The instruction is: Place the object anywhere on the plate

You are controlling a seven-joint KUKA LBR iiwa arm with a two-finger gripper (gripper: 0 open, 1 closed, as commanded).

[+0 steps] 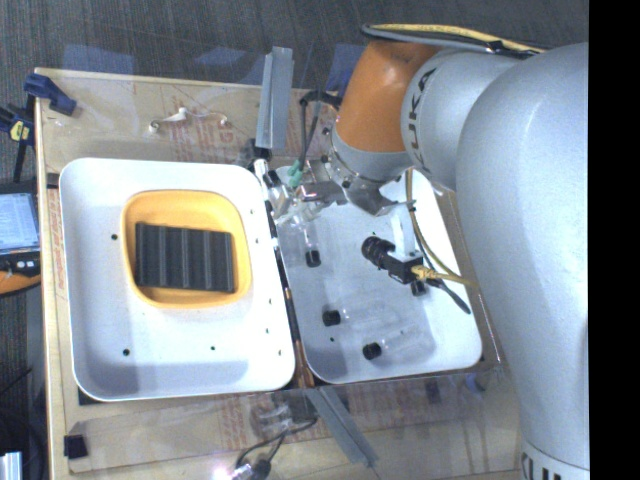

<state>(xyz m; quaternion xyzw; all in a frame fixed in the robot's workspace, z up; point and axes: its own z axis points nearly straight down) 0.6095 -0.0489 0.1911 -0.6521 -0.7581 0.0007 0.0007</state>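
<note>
A yellow plate with rounded corners lies in the left bin. A dark grey ribbed slab rests flat on the plate and covers most of its middle. My gripper hangs over the upper left corner of the right bin, just right of the wall between the two bins. It is well apart from the slab and the plate. The arm's orange band and grey body cover the right side of that bin.
Three small black bits lie on the right bin's floor. A small green bit shows beside the gripper. A grey metal bar stands on the bench behind the bins. Blue clamps sit at the bench's far left corner.
</note>
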